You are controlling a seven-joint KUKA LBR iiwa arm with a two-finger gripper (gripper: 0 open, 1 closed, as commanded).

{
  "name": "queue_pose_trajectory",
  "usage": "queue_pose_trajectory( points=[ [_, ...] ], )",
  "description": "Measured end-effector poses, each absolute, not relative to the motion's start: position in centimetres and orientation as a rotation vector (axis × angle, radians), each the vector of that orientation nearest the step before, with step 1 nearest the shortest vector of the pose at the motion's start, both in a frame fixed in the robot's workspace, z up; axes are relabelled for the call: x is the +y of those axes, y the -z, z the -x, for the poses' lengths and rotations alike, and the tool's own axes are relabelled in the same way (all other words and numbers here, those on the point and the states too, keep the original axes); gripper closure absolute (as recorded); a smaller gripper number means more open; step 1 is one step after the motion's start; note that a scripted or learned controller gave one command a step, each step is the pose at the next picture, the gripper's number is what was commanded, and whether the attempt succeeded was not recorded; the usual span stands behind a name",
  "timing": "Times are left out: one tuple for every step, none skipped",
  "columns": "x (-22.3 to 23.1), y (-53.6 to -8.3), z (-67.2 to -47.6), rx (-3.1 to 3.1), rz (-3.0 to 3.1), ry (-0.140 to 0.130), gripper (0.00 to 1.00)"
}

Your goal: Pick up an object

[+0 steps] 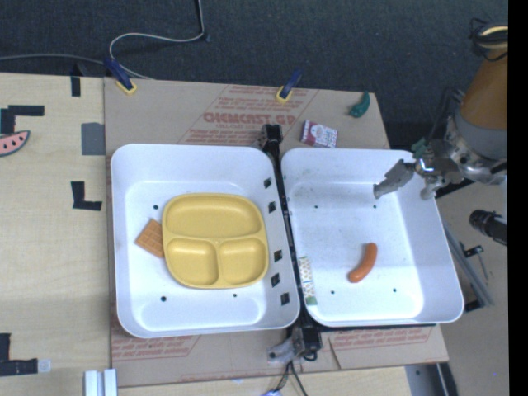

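Observation:
An orange-red sausage (362, 263) lies in the right bin (330, 316), toward its front right. In the left bin (132, 163) sits a yellow divided plate (216, 239), and a brown square cracker (150, 238) pokes out from under the plate's left edge. My gripper (407, 186) hovers over the right bin's back right corner, well behind the sausage. It is open, one finger (388, 185) slanting down to the left, with nothing between the fingers.
A small red and white packet (318, 134) and a teal piece (360, 104) lie on the cardboard behind the bins. Two clamps (123, 77) (289, 89) grip the cardboard's back edge. A black hinge strip (276, 213) runs between the bins.

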State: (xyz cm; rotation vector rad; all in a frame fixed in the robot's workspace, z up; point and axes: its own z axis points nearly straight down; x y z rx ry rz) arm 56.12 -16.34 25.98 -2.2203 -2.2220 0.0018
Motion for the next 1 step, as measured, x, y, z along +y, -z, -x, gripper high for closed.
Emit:
queue_pose_trajectory(
  points=[
    [-19.1,-8.66,-56.2,-2.224,2.222,0.002,0.0]
  ],
)
